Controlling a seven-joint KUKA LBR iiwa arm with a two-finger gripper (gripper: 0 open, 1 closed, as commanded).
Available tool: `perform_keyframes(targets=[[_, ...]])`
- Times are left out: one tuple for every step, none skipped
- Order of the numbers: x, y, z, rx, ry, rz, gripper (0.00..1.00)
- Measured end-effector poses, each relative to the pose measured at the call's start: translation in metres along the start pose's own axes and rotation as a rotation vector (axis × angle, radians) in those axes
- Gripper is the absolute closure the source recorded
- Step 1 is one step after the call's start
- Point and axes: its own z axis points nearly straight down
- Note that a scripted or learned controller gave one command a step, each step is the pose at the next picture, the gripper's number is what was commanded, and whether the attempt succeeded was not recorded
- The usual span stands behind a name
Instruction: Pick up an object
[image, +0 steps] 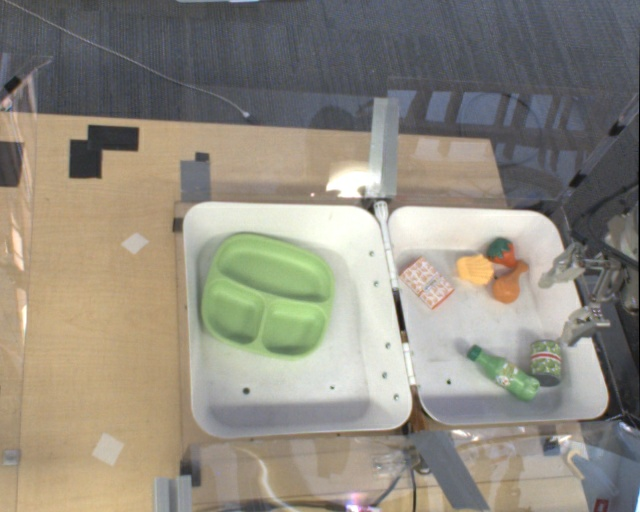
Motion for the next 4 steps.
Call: perform_keyframes(targets=[[-0.048, 0.038, 0.152, -0.003, 0.003, 0.166, 0.00], [-0.051, 0.037, 0.137, 0.001, -0.009, 0.161, 1.00], [-0.053, 0.099, 0.085, -0.003, -0.001, 0.643, 1.00], [0.001, 0.185, 0.044, -0.003, 0.003, 1.005, 1.00]])
